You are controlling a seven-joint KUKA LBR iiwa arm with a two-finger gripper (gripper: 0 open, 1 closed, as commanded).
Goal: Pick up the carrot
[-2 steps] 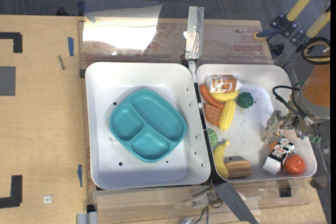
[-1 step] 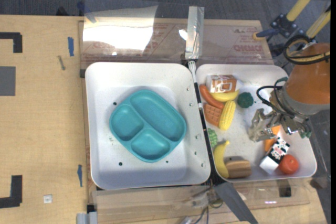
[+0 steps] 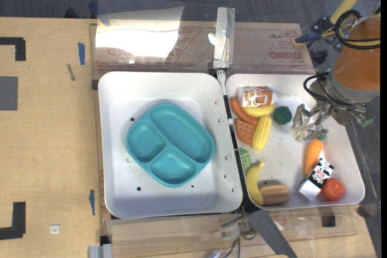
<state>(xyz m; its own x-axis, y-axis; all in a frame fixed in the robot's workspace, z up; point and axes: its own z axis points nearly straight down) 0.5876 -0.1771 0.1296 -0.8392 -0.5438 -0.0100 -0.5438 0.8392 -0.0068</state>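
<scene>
I see the carrot lying in the right bin, near its right wall, just above a small milk carton and a tomato. My gripper hovers just above the carrot's top end, holding nothing; whether it is spread or closed, I cannot tell. The pick is not yet made: descent, grasp and lift remain.

Toy food and a plate in two bins

Left of the gripper: green ball, corn cob, teal divided plate; below: tomato.
</scene>
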